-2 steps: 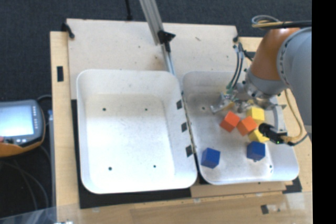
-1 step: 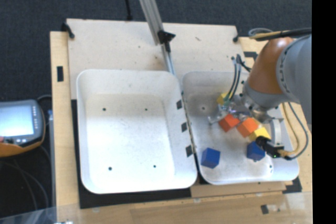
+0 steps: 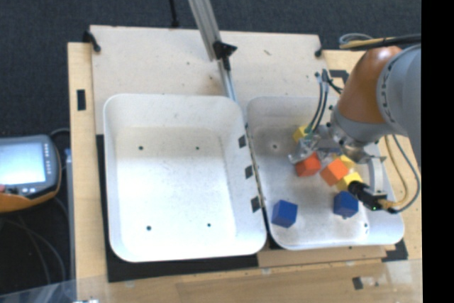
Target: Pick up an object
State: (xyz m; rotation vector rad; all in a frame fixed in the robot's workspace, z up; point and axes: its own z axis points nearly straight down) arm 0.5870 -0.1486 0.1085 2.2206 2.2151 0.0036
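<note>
Arm: the grey KUKA arm with its orange band [image 3: 365,85] enters from the right edge and bends down over the right bin.
Gripper: the two-finger gripper [image 3: 317,150] hangs low in the middle of the right bin, among the coloured blocks; whether it is open or closed, or has hold of anything, cannot be told, since the wrist covers it.
Right bin: the shallow white plastic bin [image 3: 269,117] on the right side of the bench holds all the blocks.
Orange blocks: a small orange cube [image 3: 308,166] lies just below-left of the gripper; a second orange block [image 3: 333,172] sits just right of it.
Yellow pieces: a small yellow block [image 3: 301,131] shows at the gripper's upper left; another yellow piece [image 3: 347,165] touches the second orange block.
Blue blocks: a blue cube [image 3: 284,213] rests near the bin's lower left corner; a second blue cube [image 3: 345,204] lies toward the lower right.
Left bin: the larger white bin [image 3: 177,174] fills the centre-left of the frame.
Pole: a grey metal rail [image 3: 198,0] slants from the top centre down to the bench.
</note>
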